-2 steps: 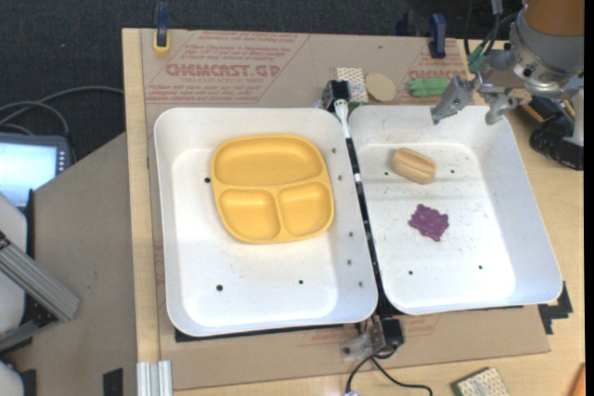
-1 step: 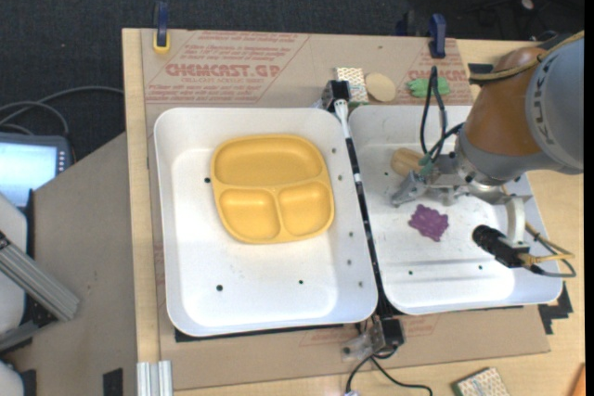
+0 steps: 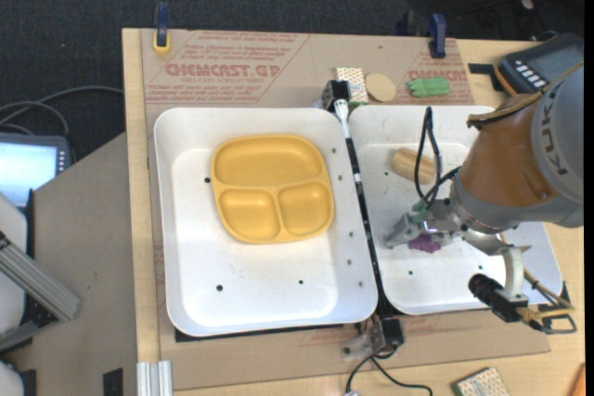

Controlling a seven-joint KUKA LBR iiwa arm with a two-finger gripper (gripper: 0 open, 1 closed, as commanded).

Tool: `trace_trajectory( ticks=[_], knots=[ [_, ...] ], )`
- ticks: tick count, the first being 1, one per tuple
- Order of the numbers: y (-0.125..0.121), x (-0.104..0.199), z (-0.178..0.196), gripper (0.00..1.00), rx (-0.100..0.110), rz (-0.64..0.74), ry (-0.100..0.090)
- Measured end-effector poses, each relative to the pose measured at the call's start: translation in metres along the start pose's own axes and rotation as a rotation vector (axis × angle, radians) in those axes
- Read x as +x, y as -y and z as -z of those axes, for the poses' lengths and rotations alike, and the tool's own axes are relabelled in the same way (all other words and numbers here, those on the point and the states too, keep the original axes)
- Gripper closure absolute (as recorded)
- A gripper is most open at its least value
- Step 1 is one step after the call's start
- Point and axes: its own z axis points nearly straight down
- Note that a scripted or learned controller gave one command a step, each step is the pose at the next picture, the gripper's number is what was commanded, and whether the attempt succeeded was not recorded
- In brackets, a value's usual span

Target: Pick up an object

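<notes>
Reaching down into the right-hand shallow white bin (image 3: 408,292), the gripper (image 3: 419,232) sits just over a small purple object (image 3: 426,243), which lies touching or nearly touching its tip; whether it is open or closed on anything I cannot tell from this slanted view. A tan wooden cylinder (image 3: 412,164) rests farther back in that bin, apart from the purple object. The yellow plastic divided plate (image 3: 274,186) lies in the neighbouring white bin (image 3: 186,227), away from it. The likely risk: the small, low purple object gets nudged aside or pinched off-centre and slips out on lifting.
</notes>
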Motion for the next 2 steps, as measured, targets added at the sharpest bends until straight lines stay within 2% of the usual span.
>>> trace_trajectory(
  ticks=[1, 2],
  knots=[
    [-0.004, -0.002, 0.011, 1.00, -0.011, -0.001, 0.006],
    [-0.063, 0.062, 0.107, 1.00, -0.022, 0.010, 0.004]
  ],
)
